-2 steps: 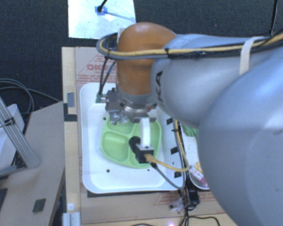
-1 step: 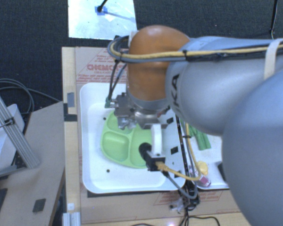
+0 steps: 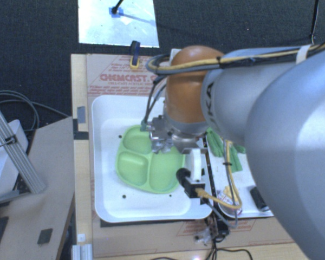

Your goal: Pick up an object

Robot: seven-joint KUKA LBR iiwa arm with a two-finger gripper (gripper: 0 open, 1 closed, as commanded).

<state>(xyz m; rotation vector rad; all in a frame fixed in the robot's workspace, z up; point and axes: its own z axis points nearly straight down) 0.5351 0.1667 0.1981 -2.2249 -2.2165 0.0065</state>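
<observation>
A light green divided plate (image 3: 143, 164) lies in the left white bin (image 3: 105, 145), near its middle. My gripper (image 3: 161, 141) hangs straight over the plate's right part, under the orange band (image 3: 187, 91) of the wrist. The wrist body hides its lower end and the plate's upper right edge. I see nothing held in it.
The grey arm covers most of the right bin (image 3: 244, 210). A green object (image 3: 230, 155), a black item (image 3: 258, 197) and a small round thing (image 3: 226, 200) show there. Cardboard (image 3: 119, 75) lies beyond the bins, with a yellow-and-black clamp (image 3: 134, 56) on it. Cables run along the arm.
</observation>
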